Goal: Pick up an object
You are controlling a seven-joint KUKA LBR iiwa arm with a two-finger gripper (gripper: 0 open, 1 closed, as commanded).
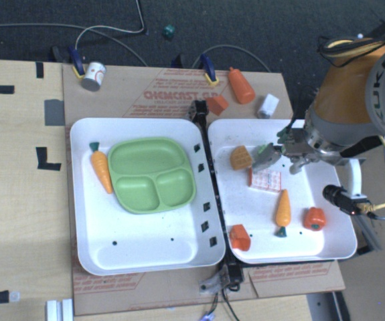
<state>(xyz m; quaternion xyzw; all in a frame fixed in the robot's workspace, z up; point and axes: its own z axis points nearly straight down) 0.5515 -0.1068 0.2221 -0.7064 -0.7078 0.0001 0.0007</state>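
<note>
Two shallow white bins sit side by side on a cardboard sheet laid over the table (18, 179). The left bin (85, 233) holds one green divided plate (153, 174) with three compartments and one toy carrot (101, 169) lying just beside the plate's left edge. The right bin (333, 239) holds five things: one waffle-like brown piece (241, 158) near its upper left, one small red-and-white printed packet (266, 180) in the middle, a second toy carrot (283, 210) below the packet, one red tomato-like piece (314, 218) just to the right of that carrot, and one orange-red block (239, 237) at the lower left corner. Beyond the bins, on the cardboard, lie one larger orange carrot-shaped toy (241, 86), one small orange piece (217, 103), one small white cube (269, 105) and one small white cup (93, 75). Red print on the cardboard reads roughly "CHEMCAST", upside down; the packet's print is too small to read. The grey arm with its orange band reaches in from the right, and the hand (270, 154) hangs over the right bin's upper part, between the waffle piece and the packet; its fingers look released, with nothing between them.
</note>
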